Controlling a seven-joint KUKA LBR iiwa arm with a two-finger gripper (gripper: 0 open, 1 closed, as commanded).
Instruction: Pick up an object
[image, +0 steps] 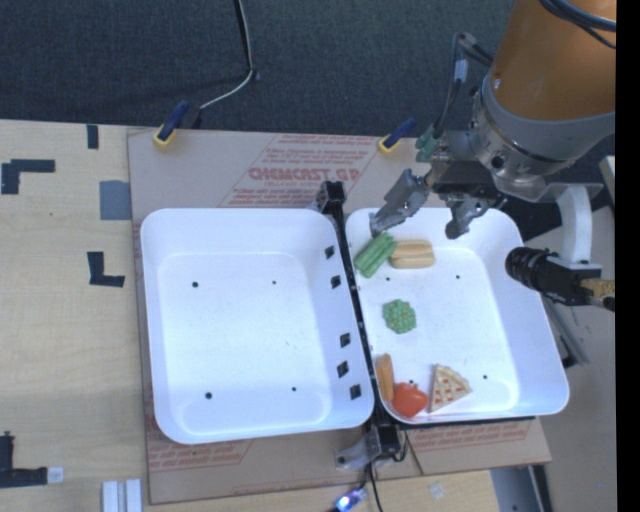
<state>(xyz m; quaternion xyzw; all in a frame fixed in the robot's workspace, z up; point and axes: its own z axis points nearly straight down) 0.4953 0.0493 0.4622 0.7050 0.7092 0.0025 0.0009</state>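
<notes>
Sitting on a cardboard-topped bench (300, 170): two white bins, left bin (240, 320) and right bin (520, 330). Lying in the right bin: one green pod (374, 254) touching one bread roll (412, 255), one broccoli (400, 317), one carrot (384, 374), one tomato (408, 400), one pizza slice (449, 387). Hovering above the roll: gripper (430, 212), fingers spread apart, grasping nothing.

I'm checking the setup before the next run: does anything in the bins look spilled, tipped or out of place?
Nothing stands out. All the toy food lies inside the right bin: a green piece touching a bread roll, a broccoli floret, and a carrot, tomato and pizza slice near the front edge. The gripper is open above them.
</notes>
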